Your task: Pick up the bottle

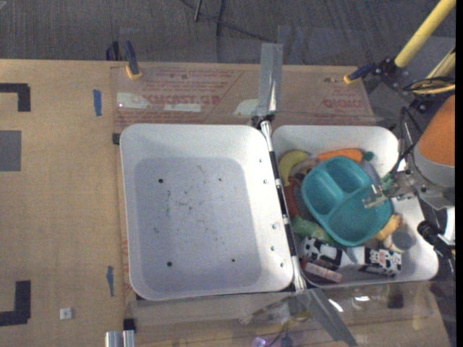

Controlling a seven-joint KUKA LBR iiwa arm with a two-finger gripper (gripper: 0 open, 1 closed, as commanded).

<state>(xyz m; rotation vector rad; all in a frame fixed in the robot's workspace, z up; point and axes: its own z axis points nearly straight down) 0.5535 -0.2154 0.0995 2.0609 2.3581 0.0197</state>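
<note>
Two shallow white bins sat side by side on the worktop (58, 194), the left bin (137, 194) bare inside and the right bin (428, 264) crowded with toy groceries. Nearest the camera, two cow-patterned cartons (322, 251) lay along the right bin's front wall, one on each side of a pale gap. Behind them a teal divided plate (340, 201) rested tilted over the heap, hiding much of what lay beneath.

Reaching in from the right, the arm (441, 143) had its gripper (377, 195) at the plate's right rim, touching it or just above it. Whether the gripper was spread or pressed together could not be told at this size, and nothing could be seen held in it.

By this reading, the bottle (370, 170) was the pale, translucent shape just beyond the gripper, wedged between the plate's far rim and an orange carrot (338, 154); the identification is uncertain. If right, it lay slightly farther back than the gripper and close beside it, so a short shift toward the far wall would be needed. Its long axis could not be judged, most of it being covered. A yellow banana (291, 163) curved at the far left of the pile.
</note>
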